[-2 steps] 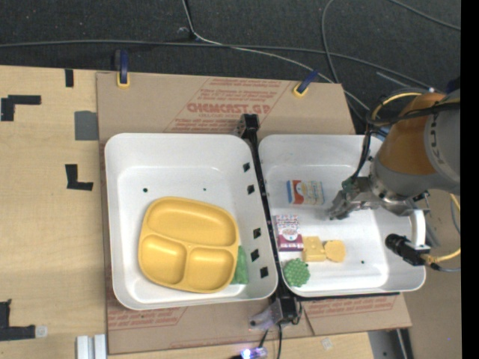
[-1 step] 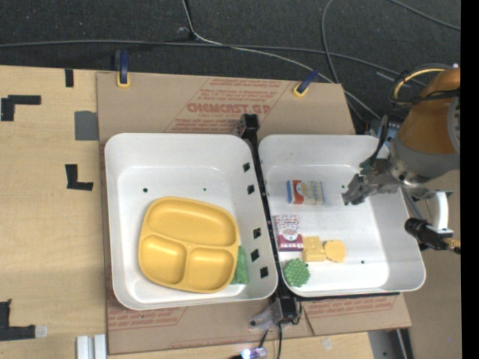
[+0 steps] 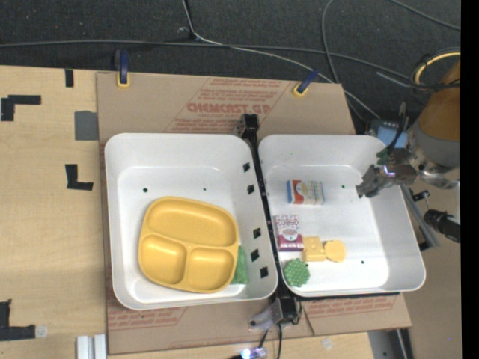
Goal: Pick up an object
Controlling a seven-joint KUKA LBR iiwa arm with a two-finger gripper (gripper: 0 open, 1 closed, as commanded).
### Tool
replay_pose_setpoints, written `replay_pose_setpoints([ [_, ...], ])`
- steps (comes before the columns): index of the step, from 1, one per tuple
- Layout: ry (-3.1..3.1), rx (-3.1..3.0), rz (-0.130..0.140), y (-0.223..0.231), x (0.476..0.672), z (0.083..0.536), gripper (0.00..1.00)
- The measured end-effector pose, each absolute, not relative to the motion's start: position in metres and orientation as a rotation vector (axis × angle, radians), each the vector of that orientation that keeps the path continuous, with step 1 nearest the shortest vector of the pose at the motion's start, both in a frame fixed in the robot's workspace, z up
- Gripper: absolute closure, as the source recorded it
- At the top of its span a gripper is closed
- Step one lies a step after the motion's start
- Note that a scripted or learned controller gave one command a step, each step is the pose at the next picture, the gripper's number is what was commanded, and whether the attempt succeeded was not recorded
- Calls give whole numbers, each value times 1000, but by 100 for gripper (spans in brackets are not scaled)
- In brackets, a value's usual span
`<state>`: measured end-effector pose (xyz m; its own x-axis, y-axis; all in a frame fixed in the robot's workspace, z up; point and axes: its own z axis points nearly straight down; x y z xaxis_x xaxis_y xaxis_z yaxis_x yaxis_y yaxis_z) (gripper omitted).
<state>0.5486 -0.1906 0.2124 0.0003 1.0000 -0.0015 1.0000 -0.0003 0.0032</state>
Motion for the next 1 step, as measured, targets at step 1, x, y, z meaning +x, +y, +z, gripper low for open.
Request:
replay_pose_setpoints([
  [1,2221,2219,1,-191,549,244,100],
])
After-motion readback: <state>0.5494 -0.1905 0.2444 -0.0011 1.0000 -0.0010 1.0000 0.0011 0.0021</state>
